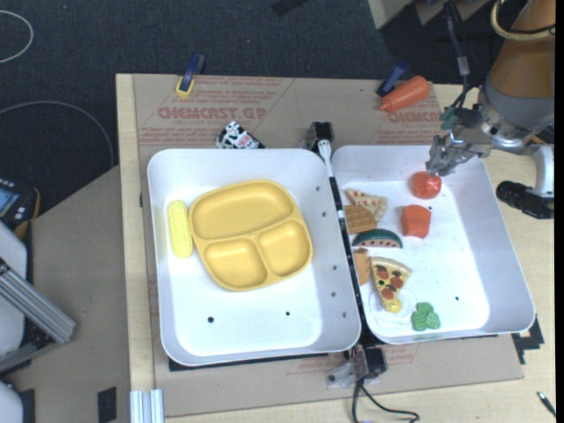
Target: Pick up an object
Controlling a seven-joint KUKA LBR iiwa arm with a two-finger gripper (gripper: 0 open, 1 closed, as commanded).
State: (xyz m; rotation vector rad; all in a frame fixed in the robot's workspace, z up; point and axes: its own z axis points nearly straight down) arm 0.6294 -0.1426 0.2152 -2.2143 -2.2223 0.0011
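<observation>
Arm [527,51] cut off by the right and top edges; upper links out of frame. Gripper [443,164] small and dark above the red tomato [425,184]; stance of the jaws unreadable, contact with the tomato unclear. Small black-and-white object [236,136] beyond the left bin [167,236] too small to identify. Worktop [141,104] near corners clipped by the bottom edge.
</observation>
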